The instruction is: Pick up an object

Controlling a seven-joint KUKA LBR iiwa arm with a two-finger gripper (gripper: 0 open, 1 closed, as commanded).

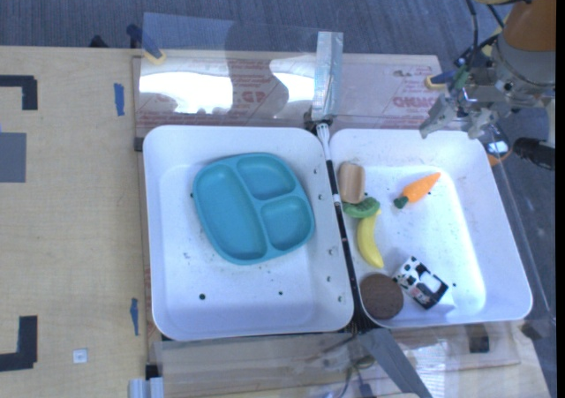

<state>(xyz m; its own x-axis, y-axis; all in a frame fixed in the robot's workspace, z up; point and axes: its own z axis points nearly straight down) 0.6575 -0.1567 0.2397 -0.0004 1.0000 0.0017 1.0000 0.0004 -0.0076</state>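
2 white bins side by side on the bench. Left bin [168, 167] holds a blue divided plate [254, 206], 3 compartments, lying flat.

Right bin [494, 246] holds 5 things. Banana [368, 240] near the left wall, green stem end up. Above it, touching that stem end, a tan bread roll [351, 181]. Brown round disc [381, 296] at the near left corner. Just beside it, a black-and-white toy cow [420, 282]. Carrot [418, 189] toward the far side, tilted, leaf end lower left.

My gripper [461, 116] hangs over the right bin's far rim, upper right of the carrot, apart from it. Nothing between my fingers; how far open they are, cannot tell.
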